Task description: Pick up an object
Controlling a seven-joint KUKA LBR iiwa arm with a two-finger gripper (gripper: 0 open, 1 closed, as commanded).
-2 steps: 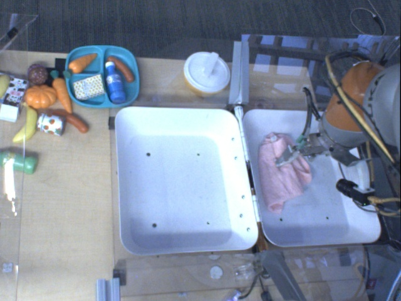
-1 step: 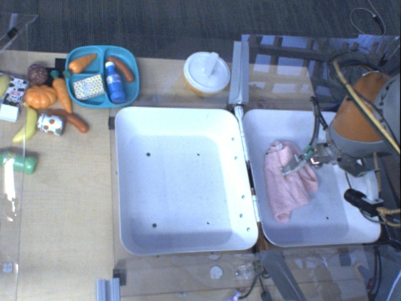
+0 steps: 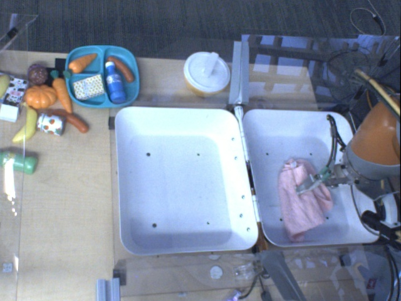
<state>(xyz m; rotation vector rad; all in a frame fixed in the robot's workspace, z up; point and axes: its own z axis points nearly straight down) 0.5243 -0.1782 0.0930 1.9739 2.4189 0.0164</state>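
The robot arm reaches into the right bin, down at a pink cloth.

The bench [image 3: 62,231] holds two white bins side by side. The left bin [image 3: 182,180] sits in the middle of the bench. The right bin [image 3: 282,137] sits by the right edge of the bench. The grey arm [image 3: 376,146] with its orange band comes in over the right wall of that bin. A pink cloth [image 3: 301,199] lies crumpled near the front of the right bin. The jaws [image 3: 311,182] are down on the top part of the cloth, touching it. I cannot tell how far open they are or whether they grip the cloth. A blue plate [image 3: 128,61] of toy food sits at the back left of the bench. A white lid [image 3: 207,72] lies behind the left bin.
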